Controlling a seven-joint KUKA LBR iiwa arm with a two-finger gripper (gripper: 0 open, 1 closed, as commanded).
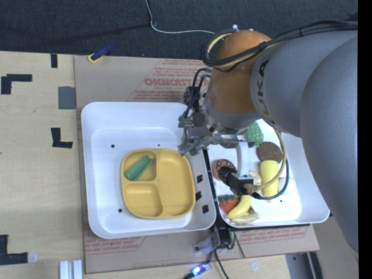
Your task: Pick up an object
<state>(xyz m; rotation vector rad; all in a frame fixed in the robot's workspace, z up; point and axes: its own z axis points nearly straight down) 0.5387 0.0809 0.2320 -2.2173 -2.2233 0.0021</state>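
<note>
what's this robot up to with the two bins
A grey and orange arm reaches in from the right and hangs over the wall between two white bins. The left bin holds a yellow divided tray with a green piece in one section. The right bin holds several small things, a banana among them. Whether the arm has grabbed anything can't be seen.

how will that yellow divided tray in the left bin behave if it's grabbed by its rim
The yellow tray looks like rigid moulded plastic, so it would probably stay stiff and feel light. Held by one edge it would likely tilt, and the green piece in its upper-left compartment could slide out. Its smooth rim may be slippery.
</note>
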